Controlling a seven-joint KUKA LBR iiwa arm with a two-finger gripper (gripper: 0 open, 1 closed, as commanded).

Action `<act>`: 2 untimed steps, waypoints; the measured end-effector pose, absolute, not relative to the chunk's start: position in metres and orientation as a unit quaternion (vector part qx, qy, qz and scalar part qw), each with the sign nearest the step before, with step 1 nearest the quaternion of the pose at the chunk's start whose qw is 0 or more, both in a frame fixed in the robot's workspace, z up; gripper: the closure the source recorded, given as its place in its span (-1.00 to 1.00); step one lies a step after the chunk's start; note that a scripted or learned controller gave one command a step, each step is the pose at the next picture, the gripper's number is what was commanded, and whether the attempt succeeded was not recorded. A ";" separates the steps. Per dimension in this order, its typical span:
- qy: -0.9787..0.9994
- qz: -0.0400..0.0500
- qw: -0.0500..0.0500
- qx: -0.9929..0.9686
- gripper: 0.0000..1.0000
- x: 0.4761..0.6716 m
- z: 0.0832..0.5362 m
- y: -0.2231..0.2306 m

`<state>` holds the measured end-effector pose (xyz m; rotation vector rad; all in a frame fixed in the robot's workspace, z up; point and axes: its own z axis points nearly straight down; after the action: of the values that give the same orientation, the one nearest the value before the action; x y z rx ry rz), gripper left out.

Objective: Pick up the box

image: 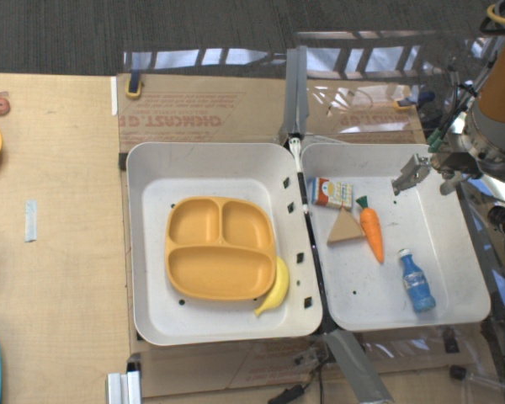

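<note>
A small flat carton box (332, 193) (red end, pale printed face) lies on its side; upper left of the right bin.

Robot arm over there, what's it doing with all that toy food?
The robot arm's end effector hangs over the top right corner of the right bin, holding nothing. It is meant to pick up the box, which lies untouched at the bin's top left. Beside the box sit a tan wedge, a carrot and a blue bottle. The left bin holds an orange divided plate with a banana against its lower right edge.
</note>
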<state>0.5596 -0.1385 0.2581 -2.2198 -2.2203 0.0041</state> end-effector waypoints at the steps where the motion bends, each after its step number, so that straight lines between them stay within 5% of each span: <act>1: -0.739 -0.003 -0.005 -0.674 -1.00 0.635 0.099 -0.100; 2: -0.738 -0.005 -0.006 -0.675 1.00 0.636 0.109 -0.101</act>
<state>0.6363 -0.1008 0.1089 -2.1293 -2.3262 -0.0151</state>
